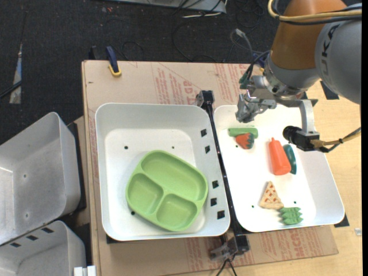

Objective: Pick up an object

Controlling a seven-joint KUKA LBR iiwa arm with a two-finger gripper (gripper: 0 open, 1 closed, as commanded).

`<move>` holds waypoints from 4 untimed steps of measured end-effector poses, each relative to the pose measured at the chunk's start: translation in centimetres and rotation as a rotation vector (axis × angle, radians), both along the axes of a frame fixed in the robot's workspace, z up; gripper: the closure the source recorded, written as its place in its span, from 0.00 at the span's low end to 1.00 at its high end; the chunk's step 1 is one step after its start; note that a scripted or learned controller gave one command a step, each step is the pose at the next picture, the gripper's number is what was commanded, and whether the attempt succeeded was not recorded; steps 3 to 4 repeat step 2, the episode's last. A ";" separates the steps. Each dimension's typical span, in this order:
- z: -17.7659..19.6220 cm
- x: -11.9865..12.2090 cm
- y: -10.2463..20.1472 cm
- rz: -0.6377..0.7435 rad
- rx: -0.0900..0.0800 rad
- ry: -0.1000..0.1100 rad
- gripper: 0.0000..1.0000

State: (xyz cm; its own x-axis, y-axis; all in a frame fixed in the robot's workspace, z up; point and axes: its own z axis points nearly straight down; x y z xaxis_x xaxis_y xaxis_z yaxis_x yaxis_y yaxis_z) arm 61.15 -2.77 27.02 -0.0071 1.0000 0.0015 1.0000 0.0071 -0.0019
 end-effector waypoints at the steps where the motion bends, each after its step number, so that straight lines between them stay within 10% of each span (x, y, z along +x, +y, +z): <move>1: -1.9 -2.2 4.4 0.000 0.000 0.001 1.00; 2: -1.8 -3.6 9.0 0.000 0.000 0.000 1.00; 4: -1.8 -3.6 9.0 0.000 0.000 0.000 1.00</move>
